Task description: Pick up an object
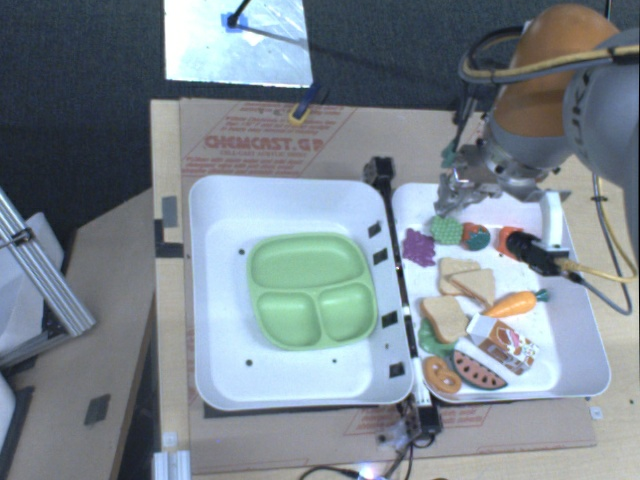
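Gripper (447,205): poised low over far end of right bin (585,353); finger state cannot be told.
Nearest target: green knobbly toy (447,230), just under the gripper, beside purple piece (419,247).
Handling, judged: light, likely soft plastic; bumps should give purchase.
Hold advised: across narrow width, from above.
Clutter: bread slices (470,283), carrot (513,304) nearby.
Left bin (215,268): green tray (310,290).
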